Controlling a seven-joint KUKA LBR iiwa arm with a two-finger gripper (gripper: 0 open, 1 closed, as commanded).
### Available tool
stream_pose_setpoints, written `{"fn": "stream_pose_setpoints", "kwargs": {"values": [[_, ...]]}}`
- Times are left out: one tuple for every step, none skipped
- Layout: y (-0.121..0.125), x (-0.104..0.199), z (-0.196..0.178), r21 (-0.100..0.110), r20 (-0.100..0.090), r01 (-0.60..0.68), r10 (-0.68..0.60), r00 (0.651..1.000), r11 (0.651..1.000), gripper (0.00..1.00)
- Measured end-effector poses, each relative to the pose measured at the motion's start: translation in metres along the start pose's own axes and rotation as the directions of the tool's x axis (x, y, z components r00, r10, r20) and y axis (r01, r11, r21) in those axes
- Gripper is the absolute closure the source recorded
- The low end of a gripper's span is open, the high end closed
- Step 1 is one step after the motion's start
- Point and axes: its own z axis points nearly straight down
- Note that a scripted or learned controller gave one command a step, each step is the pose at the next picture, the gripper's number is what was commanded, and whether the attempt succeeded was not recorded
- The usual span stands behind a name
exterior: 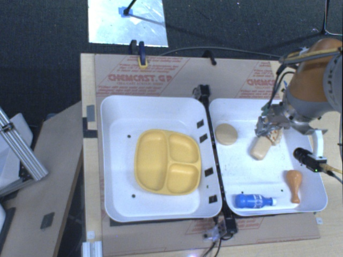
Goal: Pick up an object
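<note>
You saw the arm (316,79) reach in from the right, its gripper (269,125) low over the far part of the right bin (321,197). The gripper sat right over the far end of a pale loaf (261,148), which lay tilted on the bin floor; whether the fingers were open or shut, or touching the loaf at all, could not be told from this angle. Just left of the loaf lay a tan disc (226,134), apart from it. Nearer you, a blue bottle (253,201) lay on its side along the bin's near wall, cap to the right. A drumstick (293,183) rested near the right wall, thick end far, thin end near, well apart from the bottle's body. In the left bin (115,159) a yellow tray (168,161) with three compartments sat flat in the middle. Both bins stood side by side on a board (161,76) printed with red lettering.
</note>
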Motion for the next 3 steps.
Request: {"fn": "stream_pose_setpoints", "kwargs": {"values": [[0.002,0.0,-0.054,-0.002,0.001,0.001,-0.001,1.0,1.0,1.0],[0.004,-0.001,-0.081,0.001,0.0,0.001,-0.001,1.0,1.0,1.0],[0.015,0.062,-0.081,0.003,-0.002,0.005,-0.005,1.0,1.0,1.0]]}}
